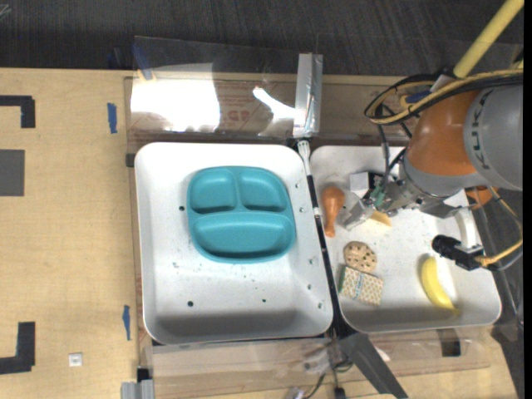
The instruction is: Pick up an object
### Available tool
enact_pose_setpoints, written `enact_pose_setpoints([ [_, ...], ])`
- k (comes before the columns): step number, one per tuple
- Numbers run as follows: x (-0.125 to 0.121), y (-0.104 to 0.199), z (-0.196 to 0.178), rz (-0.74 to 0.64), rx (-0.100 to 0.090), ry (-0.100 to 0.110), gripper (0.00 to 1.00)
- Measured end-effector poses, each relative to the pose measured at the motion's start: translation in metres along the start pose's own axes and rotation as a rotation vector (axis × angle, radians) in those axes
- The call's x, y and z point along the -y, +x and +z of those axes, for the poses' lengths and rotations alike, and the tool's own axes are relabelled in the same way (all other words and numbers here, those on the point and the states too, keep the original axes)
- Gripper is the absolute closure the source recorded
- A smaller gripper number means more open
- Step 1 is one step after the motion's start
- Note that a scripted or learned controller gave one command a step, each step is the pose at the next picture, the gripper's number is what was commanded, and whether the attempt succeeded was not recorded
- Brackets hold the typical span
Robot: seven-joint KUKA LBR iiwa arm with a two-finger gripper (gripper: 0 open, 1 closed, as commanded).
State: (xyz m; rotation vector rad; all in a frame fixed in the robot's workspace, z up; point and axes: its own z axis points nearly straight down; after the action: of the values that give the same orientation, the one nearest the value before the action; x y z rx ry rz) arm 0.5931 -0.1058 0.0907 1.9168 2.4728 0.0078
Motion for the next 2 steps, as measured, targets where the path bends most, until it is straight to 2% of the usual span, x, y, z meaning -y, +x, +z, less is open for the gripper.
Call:
enact_pose_setpoints([
  [1,-0.019,-0.005,0.004,0.269,-0.004,0.008,0.0],
  [2,-0.02,-0.006,-0.007,0.271,-0.004,0.003,1.0],
])
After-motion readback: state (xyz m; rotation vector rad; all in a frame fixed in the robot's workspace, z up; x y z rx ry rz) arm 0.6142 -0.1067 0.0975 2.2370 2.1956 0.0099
